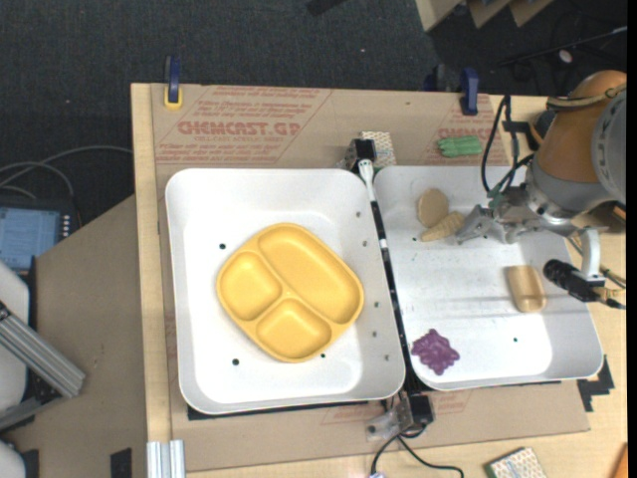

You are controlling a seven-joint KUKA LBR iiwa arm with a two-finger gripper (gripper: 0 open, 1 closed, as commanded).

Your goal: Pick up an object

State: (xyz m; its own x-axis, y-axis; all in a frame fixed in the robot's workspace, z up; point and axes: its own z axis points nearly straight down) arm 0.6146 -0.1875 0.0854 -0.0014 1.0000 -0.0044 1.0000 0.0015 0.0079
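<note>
Gripper (476,224) is seen low over the right bin (557,361), reached in from the right; whether anything is grasped cannot be told. A tan cone-shaped piece (439,230) lies just left of the fingertips, a tan round piece (432,206) just beyond it. A tan block (525,287) lies nearer the camera, right of the gripper. A purple cluster (435,351) sits well apart toward the front edge. A yellow 3-compartment tray (289,292) occupies the left bin (199,217).
</note>
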